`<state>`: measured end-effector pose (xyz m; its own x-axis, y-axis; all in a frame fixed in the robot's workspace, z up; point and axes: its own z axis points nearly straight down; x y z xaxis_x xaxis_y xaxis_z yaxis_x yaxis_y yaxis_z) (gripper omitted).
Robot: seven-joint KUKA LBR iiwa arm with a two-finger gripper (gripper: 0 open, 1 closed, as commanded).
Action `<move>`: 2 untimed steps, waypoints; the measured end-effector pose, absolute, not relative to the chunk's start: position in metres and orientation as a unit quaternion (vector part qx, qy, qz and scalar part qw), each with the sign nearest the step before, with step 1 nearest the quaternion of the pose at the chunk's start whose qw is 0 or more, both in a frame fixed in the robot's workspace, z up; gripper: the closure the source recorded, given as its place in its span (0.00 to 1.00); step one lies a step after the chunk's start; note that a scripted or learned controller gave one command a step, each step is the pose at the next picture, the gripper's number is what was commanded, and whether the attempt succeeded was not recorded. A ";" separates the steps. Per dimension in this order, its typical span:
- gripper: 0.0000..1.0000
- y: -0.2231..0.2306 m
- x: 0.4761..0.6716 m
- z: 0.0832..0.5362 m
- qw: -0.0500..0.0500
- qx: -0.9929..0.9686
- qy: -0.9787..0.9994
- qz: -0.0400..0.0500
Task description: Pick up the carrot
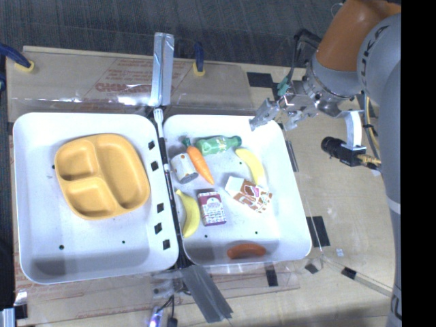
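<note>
The carrot [199, 164] is a small orange cone with a green top, lying in the upper left part of the right bin [289, 210]. It rests between a silver can [182, 167] and a green bottle [216, 144]. My gripper [267, 116] hangs over the bin's far right corner, well to the right of the carrot and above it. Its fingers stand apart with nothing between them.
The right bin also holds two bananas [189, 213] [249, 163], a dark red box [211, 207], a white and red carton [249, 193] and a sausage [245, 251]. A yellow divided plate [101, 176] lies in the left bin [34, 251].
</note>
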<state>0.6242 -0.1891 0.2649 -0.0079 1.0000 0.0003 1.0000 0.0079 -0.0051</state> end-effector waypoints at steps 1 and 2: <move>0.00 -0.145 0.603 0.154 0.002 -0.630 -0.777 0.001; 0.00 -0.107 0.606 0.122 0.002 -0.602 -0.799 0.001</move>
<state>0.6063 -0.1075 0.1220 -0.2754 0.9613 0.0015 0.9613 0.2754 -0.0037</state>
